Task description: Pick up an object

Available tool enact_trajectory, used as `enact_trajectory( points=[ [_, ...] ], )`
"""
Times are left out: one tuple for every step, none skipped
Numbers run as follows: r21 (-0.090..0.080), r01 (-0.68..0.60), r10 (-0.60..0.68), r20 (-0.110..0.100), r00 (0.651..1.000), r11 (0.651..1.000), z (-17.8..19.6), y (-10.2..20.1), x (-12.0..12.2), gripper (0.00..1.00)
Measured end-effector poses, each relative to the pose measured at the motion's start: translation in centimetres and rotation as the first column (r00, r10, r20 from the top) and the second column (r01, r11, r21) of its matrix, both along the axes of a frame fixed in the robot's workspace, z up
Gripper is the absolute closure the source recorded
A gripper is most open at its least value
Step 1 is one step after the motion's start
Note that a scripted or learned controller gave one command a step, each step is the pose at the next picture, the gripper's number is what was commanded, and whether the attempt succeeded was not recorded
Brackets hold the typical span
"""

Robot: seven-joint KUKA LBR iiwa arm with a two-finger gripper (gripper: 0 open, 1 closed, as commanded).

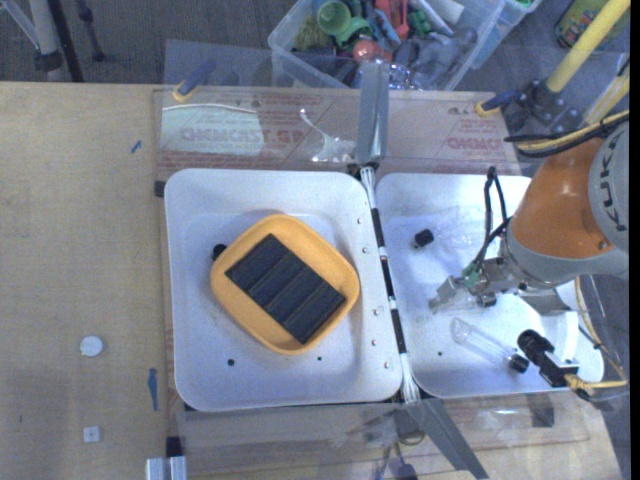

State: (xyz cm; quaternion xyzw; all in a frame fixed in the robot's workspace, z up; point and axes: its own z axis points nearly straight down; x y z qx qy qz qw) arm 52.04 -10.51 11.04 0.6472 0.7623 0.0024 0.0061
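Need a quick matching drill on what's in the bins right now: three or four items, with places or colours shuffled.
1. yellow pad with dark panel
2. small black cap
3. clear tube with black end
4. gripper

a. right bin, front part
b. left bin, centre
c. right bin, near the divider, toward the back
d. over the right bin's middle

Pairs: 1-b, 2-c, 3-a, 4-d

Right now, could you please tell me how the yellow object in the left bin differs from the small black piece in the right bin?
The yellow object is large, square-ish with a dark ribbed panel, and takes up much of the left bin. The small black piece is tiny, plain, and alone near the top of the right bin. Both lie apart from the gripper.
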Motion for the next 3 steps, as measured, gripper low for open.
enact_trajectory(
  points=[
    [0.003,-0.008,0.008,-0.01,1.0,1.0,16.0,0.7,-0.7,0.0],
    [0.002,-0.121,0.121,-0.01,0.993,0.993,7.1,-5.3,5.6,0.0],
    [0.001,-0.187,0.187,-0.006,0.982,0.982,-2.3,-9.6,6.6,0.0]
  ],
)
